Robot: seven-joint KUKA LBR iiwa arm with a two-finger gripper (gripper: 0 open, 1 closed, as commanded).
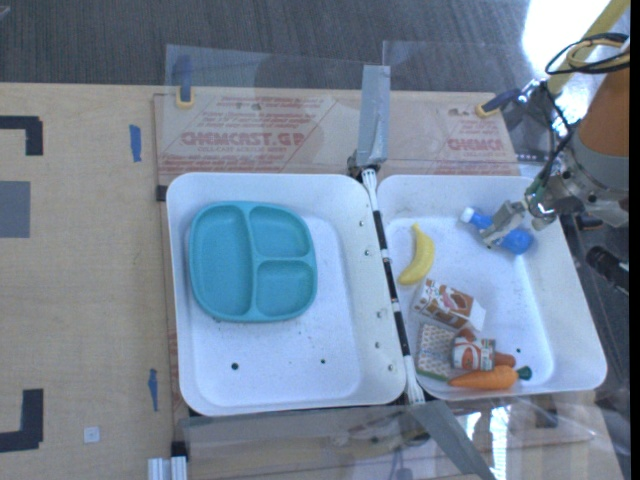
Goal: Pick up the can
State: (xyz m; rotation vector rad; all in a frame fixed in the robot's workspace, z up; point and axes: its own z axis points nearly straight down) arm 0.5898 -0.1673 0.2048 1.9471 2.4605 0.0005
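Observation:
The can (470,353) is small, red and white, and lies on its side near the front of the right bin (560,318). It sits between a patterned packet (433,346) and an orange carrot (484,377). My gripper (518,218) hangs over the back of the same bin, well behind the can and to its right. It is right over a blue and white object (497,230) that lies there. I cannot tell if the gripper touches that object.
A yellow banana (417,255) lies at the right bin's left side, and a red-brown carton (449,306) sits just behind the can. The left bin (270,368) holds a teal divided plate (252,262). A grey divider (385,268) separates the bins.

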